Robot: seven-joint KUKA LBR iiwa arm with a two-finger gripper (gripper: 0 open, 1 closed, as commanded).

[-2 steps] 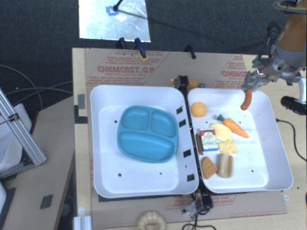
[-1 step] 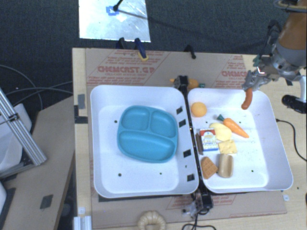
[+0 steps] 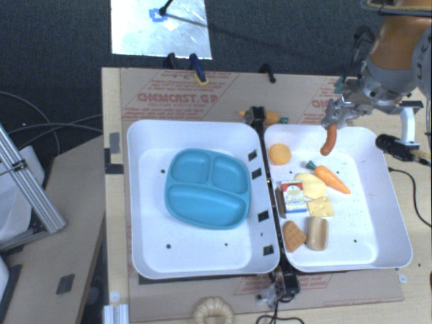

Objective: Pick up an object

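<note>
Seeing left bin (image 3: pixel 145 181) carrying blue divided plate (image 3: pixel 207 187) at frame centre. Right bin (image 3: pixel 385 214) carrying orange ball (image 3: pixel 280 154), carrot (image 3: pixel 331 177), small carton (image 3: pixel 293 198), pale yellow pieces (image 3: pixel 316 196), cracker (image 3: pixel 293 235), brown roll (image 3: pixel 317 233). Upper right of frame, we are watching gripper (image 3: pixel 335 121) hanging over right bin's far rim, fingers pinched narrow on sausage (image 3: pixel 328 140), which is dangling upright, clear of bin floor.

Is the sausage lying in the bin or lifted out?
Lifted. The sausage hangs upright from the gripper, its top between the fingers, above the right bin.
</note>
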